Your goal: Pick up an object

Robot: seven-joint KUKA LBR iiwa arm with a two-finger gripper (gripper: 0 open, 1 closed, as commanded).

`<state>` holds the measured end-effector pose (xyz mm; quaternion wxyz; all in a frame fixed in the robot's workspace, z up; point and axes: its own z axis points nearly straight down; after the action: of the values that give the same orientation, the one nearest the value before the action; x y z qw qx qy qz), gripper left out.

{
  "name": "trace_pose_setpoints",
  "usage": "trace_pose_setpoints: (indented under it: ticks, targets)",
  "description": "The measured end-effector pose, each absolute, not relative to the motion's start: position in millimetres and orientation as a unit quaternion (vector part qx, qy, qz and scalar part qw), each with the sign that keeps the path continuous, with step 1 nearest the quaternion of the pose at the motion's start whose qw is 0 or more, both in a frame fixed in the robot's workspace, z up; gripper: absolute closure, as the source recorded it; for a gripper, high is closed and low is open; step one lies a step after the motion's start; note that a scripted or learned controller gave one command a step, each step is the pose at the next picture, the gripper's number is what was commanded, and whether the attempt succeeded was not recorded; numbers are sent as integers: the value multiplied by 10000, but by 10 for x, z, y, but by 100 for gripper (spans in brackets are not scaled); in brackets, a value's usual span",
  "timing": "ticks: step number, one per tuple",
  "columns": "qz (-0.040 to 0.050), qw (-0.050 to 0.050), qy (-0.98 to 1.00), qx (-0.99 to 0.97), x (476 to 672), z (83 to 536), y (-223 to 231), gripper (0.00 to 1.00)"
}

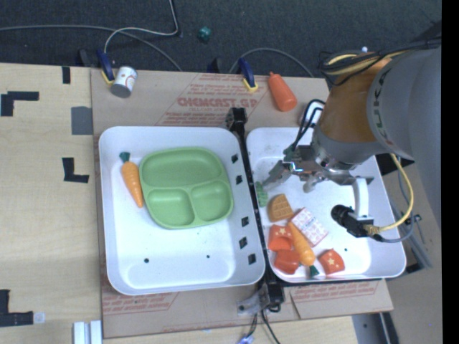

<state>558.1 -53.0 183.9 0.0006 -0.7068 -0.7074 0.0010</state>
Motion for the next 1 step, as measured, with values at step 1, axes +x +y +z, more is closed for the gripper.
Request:
trace_pose_setpoints:
  ticks: [1]
  targets:
    - [9, 4, -7074, -7068, 5453, 1840, -537, 0]
